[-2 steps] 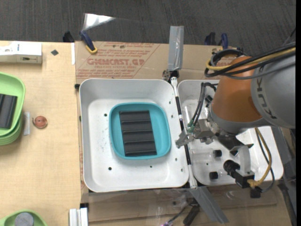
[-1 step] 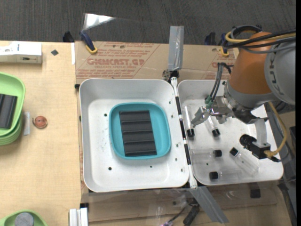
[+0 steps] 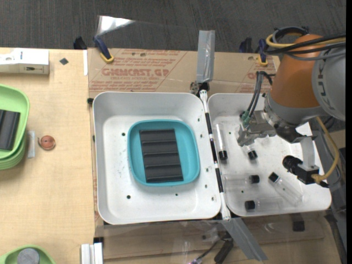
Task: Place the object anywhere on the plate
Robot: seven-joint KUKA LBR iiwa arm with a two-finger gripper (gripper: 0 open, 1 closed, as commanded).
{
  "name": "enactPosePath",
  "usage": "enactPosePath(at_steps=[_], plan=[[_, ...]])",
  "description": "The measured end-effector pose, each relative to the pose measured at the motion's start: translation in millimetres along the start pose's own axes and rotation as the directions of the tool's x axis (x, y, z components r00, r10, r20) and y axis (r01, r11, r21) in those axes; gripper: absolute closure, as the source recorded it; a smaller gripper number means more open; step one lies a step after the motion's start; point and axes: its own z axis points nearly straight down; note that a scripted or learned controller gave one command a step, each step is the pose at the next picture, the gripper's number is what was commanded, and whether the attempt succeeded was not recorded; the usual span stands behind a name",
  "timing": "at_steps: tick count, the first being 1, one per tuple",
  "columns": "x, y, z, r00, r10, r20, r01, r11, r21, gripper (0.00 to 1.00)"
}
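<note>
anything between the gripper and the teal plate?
Camera view: from the gripper toward the teal plate lie a clear vial with a black cap and the two bins' adjoining rims.
</note>
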Motion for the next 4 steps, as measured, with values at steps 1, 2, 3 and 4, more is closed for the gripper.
enactPosePath(at_steps=[1, 2, 3, 4], plan=[[60, -12, 8, 0.985, -0.17, -0.001, 0.17, 0.985, -0.003, 1.0], [59, -12, 8, 0.986, -0.17, -0.001, 0.17, 0.986, -0.003, 0.0], [115, -26, 8, 0.996, -0.095, -0.001, 0.095, 0.996, -0.002, 0.0], [54, -5, 5, 0.997, -0.074, 0.0, 0.074, 0.997, -0.003, 0.0]])
